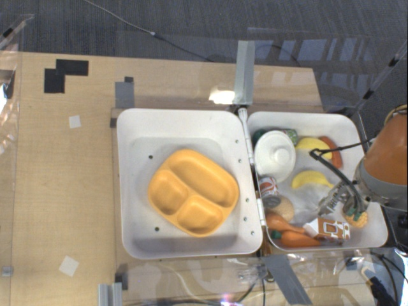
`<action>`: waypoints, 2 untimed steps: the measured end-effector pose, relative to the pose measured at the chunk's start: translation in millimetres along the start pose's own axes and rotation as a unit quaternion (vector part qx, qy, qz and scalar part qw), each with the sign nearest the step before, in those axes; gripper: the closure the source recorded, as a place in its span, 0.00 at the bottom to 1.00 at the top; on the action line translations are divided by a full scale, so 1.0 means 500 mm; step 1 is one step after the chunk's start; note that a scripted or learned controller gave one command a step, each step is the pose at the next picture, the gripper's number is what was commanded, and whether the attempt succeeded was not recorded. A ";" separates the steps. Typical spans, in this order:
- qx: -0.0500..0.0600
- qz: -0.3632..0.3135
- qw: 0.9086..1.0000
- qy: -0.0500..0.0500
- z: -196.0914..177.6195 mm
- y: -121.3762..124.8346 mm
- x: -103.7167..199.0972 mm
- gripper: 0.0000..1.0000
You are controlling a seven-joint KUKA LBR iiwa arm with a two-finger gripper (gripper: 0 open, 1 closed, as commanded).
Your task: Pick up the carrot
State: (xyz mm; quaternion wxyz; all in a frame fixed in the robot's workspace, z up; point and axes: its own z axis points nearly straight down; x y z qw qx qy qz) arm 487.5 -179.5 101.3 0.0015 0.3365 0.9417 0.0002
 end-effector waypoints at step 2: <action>-0.001 0.087 0.996 -0.002 -0.013 0.032 0.021 1.00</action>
